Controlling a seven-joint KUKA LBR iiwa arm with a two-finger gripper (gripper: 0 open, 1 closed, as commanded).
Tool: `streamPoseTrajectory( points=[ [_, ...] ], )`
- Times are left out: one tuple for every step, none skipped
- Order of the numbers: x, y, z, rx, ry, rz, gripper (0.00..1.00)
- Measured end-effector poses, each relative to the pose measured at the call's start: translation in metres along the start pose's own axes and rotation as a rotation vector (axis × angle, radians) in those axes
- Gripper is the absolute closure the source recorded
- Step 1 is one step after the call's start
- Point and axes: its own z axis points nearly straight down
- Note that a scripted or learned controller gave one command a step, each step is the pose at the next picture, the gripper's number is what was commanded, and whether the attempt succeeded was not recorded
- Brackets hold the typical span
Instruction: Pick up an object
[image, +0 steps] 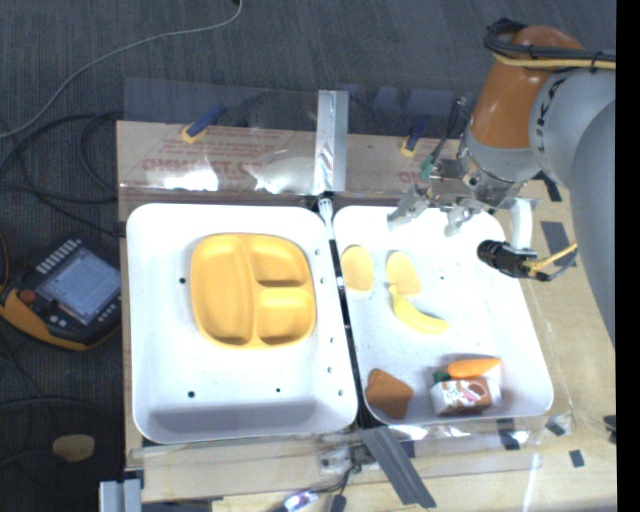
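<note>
**End effector above the right bin's far edge**

A brown lump (389, 392) and a carton (465, 392) lie along the right bin's (520, 310) near edge; yellow pieces (402, 272) sit mid-bin. The end effector (434, 212) hangs released, grasping nothing. Best to centre over one isolated piece before descending.

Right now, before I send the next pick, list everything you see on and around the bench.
Divided tray: 1, yellow, left bin.
Banana: 1, yellow, right bin, centre.
Pale yellow pieces: 2, right bin, upper left.
Brown lump: 1, right bin, lower left.
Carton with orange top: 1, right bin, lower right.
Bins: 2, white, side by side.
Pendant: 1, orange and black, floor at left.
Gripper: 1, over right bin's far edge, open, holding nothing.
</note>
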Motion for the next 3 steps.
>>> streamPoseTrajectory(
  points=[
    [-0.003,-0.03,0.114,-0.004,0.0,-0.029,0.0],
    [-0.002,-0.081,0.118,-0.017,-0.003,0.014,0.0],
    [-0.001,-0.08,0.108,-0.019,0.001,0.014,1.0]
  ],
)
